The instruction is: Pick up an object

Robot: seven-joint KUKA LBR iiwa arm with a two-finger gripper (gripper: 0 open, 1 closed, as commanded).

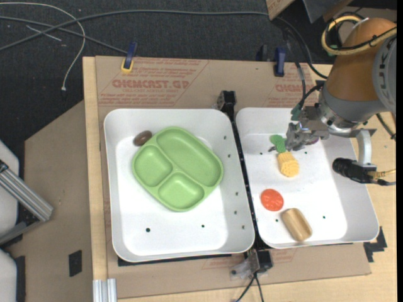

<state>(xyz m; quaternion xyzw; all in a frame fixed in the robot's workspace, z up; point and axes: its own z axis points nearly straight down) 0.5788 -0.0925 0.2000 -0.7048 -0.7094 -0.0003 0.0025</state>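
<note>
Camera view shows the gripper [295,138] low in the right bin [352,222], just above the corn [288,164] and beside a green piece [278,143]; whether its jaws are spread I cannot tell. Nothing looks lifted yet. A tomato [272,199] and bread roll [296,223] lie nearby. The left bin [126,231] holds a green tray [177,168] and a brown lump [143,138].

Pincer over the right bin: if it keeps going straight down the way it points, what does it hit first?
Probably the green leafy end of the toy corn: the pincer hangs right above it. Depth is hard to read from this slant, so it could just miss and land on the right bin's white floor.
</note>
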